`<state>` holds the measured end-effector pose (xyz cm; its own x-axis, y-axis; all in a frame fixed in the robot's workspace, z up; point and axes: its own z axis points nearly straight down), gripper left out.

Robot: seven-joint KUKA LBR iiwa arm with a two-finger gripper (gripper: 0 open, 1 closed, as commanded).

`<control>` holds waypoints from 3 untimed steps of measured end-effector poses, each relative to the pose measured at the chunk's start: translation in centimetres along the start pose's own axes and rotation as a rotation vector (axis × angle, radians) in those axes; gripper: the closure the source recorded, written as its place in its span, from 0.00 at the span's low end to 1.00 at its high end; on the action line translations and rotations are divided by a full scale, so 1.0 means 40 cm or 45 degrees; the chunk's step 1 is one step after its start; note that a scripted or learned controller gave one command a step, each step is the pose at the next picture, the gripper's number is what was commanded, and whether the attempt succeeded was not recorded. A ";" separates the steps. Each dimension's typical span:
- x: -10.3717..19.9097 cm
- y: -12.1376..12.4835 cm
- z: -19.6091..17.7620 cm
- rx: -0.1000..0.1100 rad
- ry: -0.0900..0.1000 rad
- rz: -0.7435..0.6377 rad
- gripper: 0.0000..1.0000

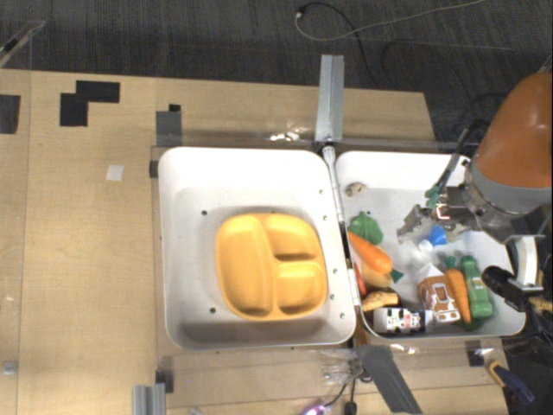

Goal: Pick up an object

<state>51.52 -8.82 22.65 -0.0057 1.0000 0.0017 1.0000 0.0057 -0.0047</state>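
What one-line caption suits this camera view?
Gripper hovers over the toy-filled right bin; a yellow tray sits in the left bin.

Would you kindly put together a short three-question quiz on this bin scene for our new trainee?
1. True or false: the yellow plastic divided tray lies in the right white bin.
2. Multiple choice: what lies just right of the orange toy carrot by the divider? A) a small blue object; B) a black cable; C) a wooden block.
3. Fill in: the two-finger gripper hangs over the ______ bin.

Key
1. False; it lies in the left white bin.
2. A.
3. Right; whether it grips anything cannot be told.
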 end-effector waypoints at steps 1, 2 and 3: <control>-0.052 -0.033 0.295 -0.004 0.000 -0.012 0.00; -0.220 -0.070 0.243 -0.004 0.000 -0.052 0.00; -0.259 0.101 0.295 -0.051 0.008 0.332 0.00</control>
<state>55.56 -19.14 10.83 0.2522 0.9676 0.0118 0.9670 -0.2525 0.0338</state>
